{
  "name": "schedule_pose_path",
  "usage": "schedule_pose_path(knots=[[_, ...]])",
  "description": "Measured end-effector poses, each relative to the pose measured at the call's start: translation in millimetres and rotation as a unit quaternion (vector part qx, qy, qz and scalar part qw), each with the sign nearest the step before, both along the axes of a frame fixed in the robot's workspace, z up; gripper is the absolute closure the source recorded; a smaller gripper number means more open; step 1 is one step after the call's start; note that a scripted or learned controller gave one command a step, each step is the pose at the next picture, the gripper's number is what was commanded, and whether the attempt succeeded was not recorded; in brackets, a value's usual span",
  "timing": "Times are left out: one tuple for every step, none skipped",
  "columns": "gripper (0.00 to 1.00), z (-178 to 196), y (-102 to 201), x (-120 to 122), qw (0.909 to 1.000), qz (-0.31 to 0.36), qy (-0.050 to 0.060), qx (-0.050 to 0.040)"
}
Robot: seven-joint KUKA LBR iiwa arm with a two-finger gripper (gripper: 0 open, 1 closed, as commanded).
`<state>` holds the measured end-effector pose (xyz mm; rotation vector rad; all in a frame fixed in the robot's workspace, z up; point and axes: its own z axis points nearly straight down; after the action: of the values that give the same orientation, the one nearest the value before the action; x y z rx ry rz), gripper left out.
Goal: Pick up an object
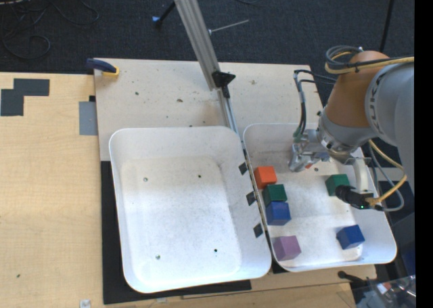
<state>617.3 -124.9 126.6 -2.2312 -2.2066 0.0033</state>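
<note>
Two white bins are seen side by side on the counter (162, 90). The left bin (128, 147) and the right bin (379, 249) touch along a shared edge, where small black clips are fitted.

The arm (369, 100) is reached in from the right (grey body, orange band above the wrist). The jaws (300, 162) are positioned low over the far-left part of the right bin, just right of the orange block. How far open the jaws are cannot be told; nothing is seen held between them.

Blocks are found in the right bin:
- orange block (265, 176), near the left wall
- dark green block (275, 193), just near of the orange one, touching or almost touching it
- blue block (278, 212), next in the same row, against the green one
- purple block (287, 247), further near, apart from the row
- second blue block (350, 236), near-right corner area
- second green block (337, 183), right side, partly hidden by the arm's cabling

A grey metal rail (197, 32) is laid slanting across the far part of the counter toward the gap between the bins. A blue-and-yellow handle (103, 66) is seen at the far-left corner of the counter.
</note>
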Motion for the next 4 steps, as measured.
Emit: schedule_pose_path(knots=[[1.0,54,-10,-1,1.0,0.004,-0.003,-0.001],[1.0,99,-12,0,1.0,0.005,-0.003,-0.0008],[1.0,92,48,-2,1.0,0.007,0.0,0.0006],[1.0,98,100,7,1.0,0.008,-0.001,0.0005]])
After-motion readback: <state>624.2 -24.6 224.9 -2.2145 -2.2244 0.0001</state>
